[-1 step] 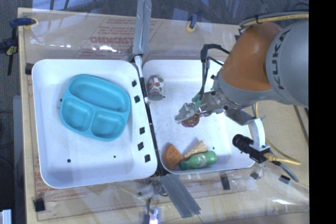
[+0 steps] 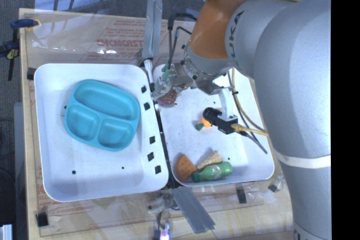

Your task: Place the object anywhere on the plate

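Observation:
A blue three-compartment plate (image 2: 102,114) lies in the left bin (image 2: 56,177) with nothing on it. My gripper (image 2: 165,85) is at the far left corner of the right bin (image 2: 247,168), close to the divider between the bins. A small brown-red object (image 2: 167,99) sits directly at the gripper's tip, partly hidden by it. Whether it is held or resting on the bin floor is unclear.
In the right bin lie an orange carrot with a green end (image 2: 203,122), a green bottle (image 2: 212,172), a tan cone (image 2: 209,159) and a round orange-brown piece (image 2: 184,166). The arm's grey body (image 2: 292,76) covers the bin's right side.

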`<state>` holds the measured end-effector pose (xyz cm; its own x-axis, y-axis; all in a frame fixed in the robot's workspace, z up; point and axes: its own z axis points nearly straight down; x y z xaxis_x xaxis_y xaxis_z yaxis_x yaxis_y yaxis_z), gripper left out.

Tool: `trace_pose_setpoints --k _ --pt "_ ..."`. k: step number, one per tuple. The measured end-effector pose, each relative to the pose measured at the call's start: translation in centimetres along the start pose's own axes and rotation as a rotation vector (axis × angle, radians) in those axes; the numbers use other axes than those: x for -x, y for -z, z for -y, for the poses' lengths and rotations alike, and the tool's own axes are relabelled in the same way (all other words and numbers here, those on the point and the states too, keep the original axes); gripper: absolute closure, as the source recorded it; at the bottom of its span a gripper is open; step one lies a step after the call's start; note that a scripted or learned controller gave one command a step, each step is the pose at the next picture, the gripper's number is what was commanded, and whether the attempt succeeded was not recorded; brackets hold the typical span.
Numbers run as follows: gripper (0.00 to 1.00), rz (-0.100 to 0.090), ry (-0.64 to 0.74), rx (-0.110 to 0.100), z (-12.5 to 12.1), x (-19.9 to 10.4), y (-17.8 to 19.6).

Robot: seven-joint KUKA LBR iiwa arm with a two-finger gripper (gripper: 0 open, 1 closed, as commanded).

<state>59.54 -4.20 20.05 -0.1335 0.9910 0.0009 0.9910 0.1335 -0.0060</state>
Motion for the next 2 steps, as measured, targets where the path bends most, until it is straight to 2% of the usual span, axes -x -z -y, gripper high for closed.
trace_pose_setpoints --k 1,2 --pt "1.0 0.001 0.113 0.004 -2.29 -7.18 -0.94" --pt "0.0 0.001 0.113 0.004 -2.3 -7.17 -0.93"
